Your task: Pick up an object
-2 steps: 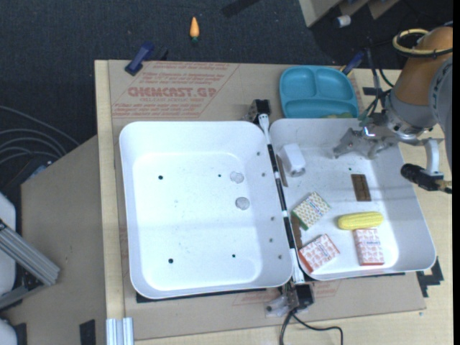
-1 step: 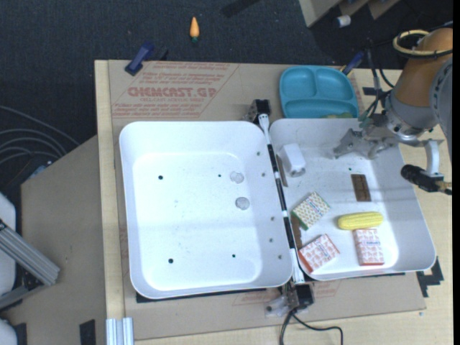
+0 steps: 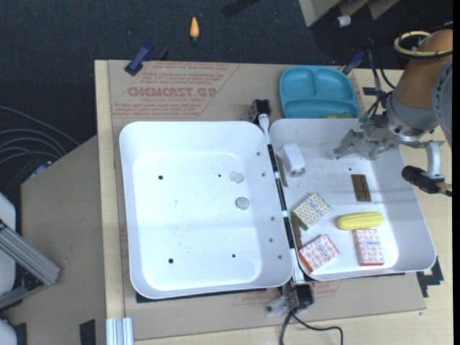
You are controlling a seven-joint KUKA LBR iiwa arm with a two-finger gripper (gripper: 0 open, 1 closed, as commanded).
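My gripper [image 3: 361, 146] hangs over the back part of the right bin [image 3: 410, 192], below the grey arm with its orange band [image 3: 420, 81]. Its fingers stand open, with nothing between them. A small brown bar [image 3: 361, 187] lies just in front of it. To its left lies a white block [image 3: 293, 159]. Nearer the front are a patterned card [image 3: 311, 210], a yellow corn cob [image 3: 360, 221], a red packet [image 3: 318, 253] and a red-and-white box [image 3: 369, 246].
The left bin [image 3: 144, 192] holds two small grey discs [image 3: 239, 190]. A blue divided tray [image 3: 318, 92] sits behind the right bin. A blue clip [image 3: 139, 60] lies at the board's back left corner, and a small orange piece [image 3: 194, 27] on the floor beyond.
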